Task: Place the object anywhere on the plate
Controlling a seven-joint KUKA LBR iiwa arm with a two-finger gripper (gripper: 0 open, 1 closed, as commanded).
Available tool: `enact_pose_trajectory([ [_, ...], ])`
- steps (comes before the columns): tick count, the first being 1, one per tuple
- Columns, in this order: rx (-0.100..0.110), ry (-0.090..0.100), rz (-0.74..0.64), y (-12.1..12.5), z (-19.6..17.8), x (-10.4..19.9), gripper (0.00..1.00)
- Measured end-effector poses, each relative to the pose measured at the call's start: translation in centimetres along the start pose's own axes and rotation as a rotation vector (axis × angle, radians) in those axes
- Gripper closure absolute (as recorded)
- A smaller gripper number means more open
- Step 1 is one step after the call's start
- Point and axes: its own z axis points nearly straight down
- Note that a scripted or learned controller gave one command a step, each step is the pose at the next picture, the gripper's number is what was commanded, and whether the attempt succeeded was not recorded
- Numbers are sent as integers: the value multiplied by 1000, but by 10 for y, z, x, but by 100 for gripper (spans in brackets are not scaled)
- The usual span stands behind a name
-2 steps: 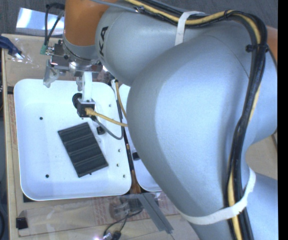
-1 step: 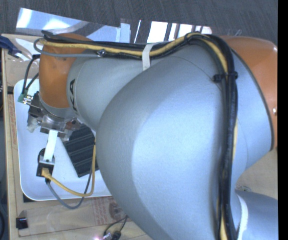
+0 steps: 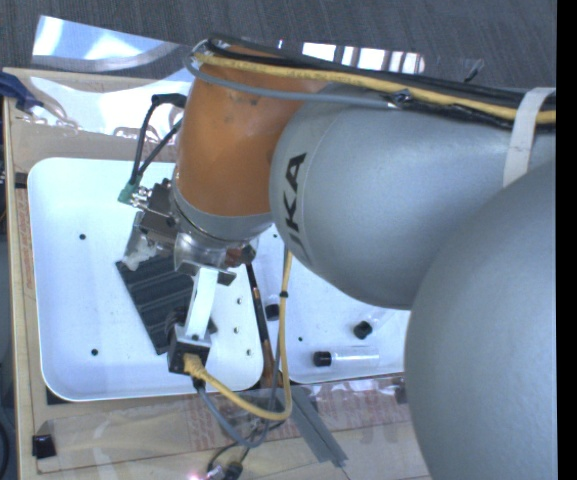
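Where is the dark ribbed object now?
The dark ribbed object lies in the left white bin, directly beside the arm's wrist.

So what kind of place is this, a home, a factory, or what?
Most likely a robotics lab or test cell, not a home. A grey and orange KUKA arm reaches over shallow white bins on a wooden bench, with loose yellow and black cables trailing from its wrist.
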Motion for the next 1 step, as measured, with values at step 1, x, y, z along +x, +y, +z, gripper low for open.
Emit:
enact_pose_trajectory([
  [1, 3, -5, 168, -27, 72, 53, 0],
])
